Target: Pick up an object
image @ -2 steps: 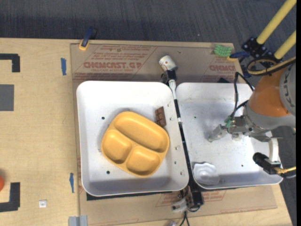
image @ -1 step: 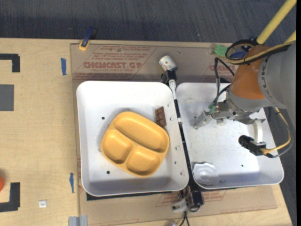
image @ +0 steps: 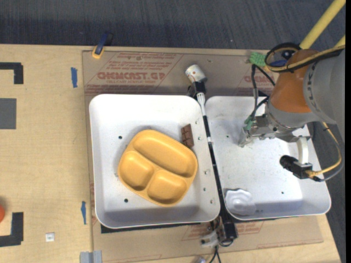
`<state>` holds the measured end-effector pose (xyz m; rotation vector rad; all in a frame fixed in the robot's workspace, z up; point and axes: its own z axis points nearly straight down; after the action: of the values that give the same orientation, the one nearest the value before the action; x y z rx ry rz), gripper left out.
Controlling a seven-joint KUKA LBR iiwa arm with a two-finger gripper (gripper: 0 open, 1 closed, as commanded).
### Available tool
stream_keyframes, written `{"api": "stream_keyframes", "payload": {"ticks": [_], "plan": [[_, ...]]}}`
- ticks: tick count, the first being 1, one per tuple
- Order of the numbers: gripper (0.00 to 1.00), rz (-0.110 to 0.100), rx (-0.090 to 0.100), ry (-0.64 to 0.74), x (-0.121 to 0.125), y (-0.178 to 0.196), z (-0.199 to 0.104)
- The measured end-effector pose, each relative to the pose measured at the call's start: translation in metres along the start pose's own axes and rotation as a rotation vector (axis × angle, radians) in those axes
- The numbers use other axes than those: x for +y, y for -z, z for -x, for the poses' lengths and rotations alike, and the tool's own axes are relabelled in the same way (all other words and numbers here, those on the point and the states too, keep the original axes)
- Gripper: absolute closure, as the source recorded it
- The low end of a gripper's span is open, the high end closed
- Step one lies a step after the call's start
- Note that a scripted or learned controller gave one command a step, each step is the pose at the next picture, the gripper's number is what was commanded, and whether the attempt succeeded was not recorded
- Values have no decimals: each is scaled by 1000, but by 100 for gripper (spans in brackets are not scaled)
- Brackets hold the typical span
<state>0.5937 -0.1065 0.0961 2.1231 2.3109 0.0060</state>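
Overhead, we saw the gripper [image: 245, 137] lowered into the right bin [image: 274, 201], near its far left part; we could not tell how its fingers stood. Across the divide, a yellow divided tray [image: 158, 166] lay in the left bin [image: 104, 147], a small brown block [image: 187, 136] touching its far edge. Meanwhile, a crumpled white object [image: 239, 200] sat at the right bin's near left corner.

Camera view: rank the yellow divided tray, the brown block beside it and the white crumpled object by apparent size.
1. yellow divided tray, by far the largest
2. white crumpled object
3. brown block, narrow and partly hidden by the tray, so somewhat unsure
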Motion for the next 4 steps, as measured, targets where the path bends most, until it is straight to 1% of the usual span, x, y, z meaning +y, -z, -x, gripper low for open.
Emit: {"api": "stream_keyframes", "payload": {"ticks": [1, 2, 3, 4], "plan": [[0, 0, 0, 0, 0, 0, 0], [0, -6, 0, -54, -65, -11, -1], [0, -4, -1, 51, -56, 59, 72], [0, 13, -2, -60, -58, 10, 101]]}}
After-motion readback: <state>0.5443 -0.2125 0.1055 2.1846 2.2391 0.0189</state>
